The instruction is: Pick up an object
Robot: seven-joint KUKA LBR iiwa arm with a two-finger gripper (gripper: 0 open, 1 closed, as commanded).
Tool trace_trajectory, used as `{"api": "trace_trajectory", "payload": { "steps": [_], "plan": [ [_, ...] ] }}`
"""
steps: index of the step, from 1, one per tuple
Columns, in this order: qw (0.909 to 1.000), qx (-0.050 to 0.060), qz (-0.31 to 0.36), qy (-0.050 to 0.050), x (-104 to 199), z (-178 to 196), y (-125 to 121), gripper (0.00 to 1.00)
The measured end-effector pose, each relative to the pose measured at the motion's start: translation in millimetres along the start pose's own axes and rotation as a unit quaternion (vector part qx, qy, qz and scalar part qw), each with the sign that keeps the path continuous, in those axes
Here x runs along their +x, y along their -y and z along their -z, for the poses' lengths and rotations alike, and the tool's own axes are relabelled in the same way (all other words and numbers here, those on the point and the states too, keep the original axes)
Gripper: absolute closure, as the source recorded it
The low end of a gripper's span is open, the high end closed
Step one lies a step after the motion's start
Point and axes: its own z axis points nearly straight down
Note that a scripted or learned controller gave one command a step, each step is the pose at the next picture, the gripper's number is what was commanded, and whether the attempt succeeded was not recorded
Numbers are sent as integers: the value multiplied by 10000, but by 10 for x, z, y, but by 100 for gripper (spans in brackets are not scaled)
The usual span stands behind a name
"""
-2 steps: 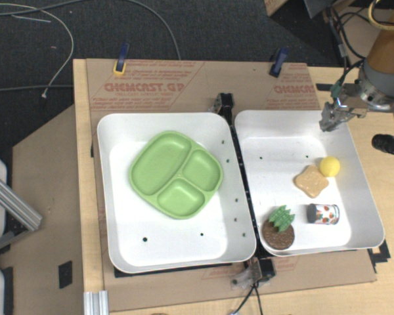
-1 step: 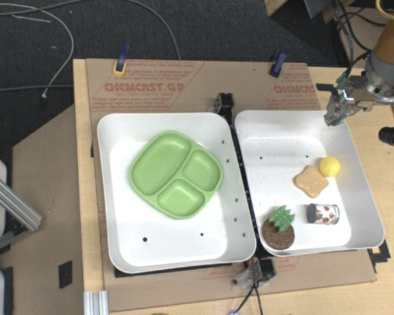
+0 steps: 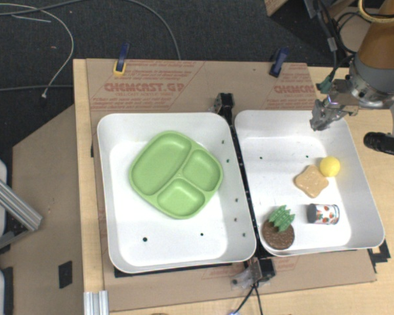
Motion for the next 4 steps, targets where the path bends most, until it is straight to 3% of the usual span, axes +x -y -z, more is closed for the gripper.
{"api": "trace_trajectory", "payload": {
  "steps": [1,3,4],
  "plan": [
    [10000,4,4,-3,467,76,221,100],
    [10000,6,10,-4,1535,-57,474,100],
    [10000,15,3,-1,1961,-146,726,100]
  ]
}}
